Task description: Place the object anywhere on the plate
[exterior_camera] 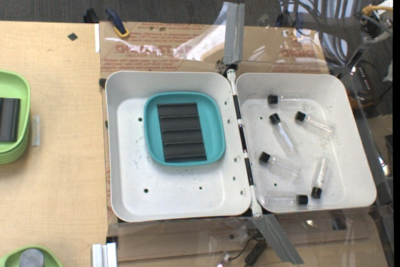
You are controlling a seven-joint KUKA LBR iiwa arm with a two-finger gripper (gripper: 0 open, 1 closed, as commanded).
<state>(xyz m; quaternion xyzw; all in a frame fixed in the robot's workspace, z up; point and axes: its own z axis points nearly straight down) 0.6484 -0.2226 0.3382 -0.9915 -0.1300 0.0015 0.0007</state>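
From the camera view, two white bins sit side by side at the frame's centre. The left bin (125,191) holds a teal plate (215,134) in its upper middle, with a dark ribbed insert (181,131) lying on it. The right bin (350,191) holds six clear vials (282,132) with black caps, scattered apart across its floor. A green tray (15,87) sits at the left edge

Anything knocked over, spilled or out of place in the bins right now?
Nothing looks spilled or broken. The teal plate sits flat in the left bin, slightly tilted from square, with a dark ribbed block on it. Six clear vials with black caps lie scattered on their sides in the right bin.
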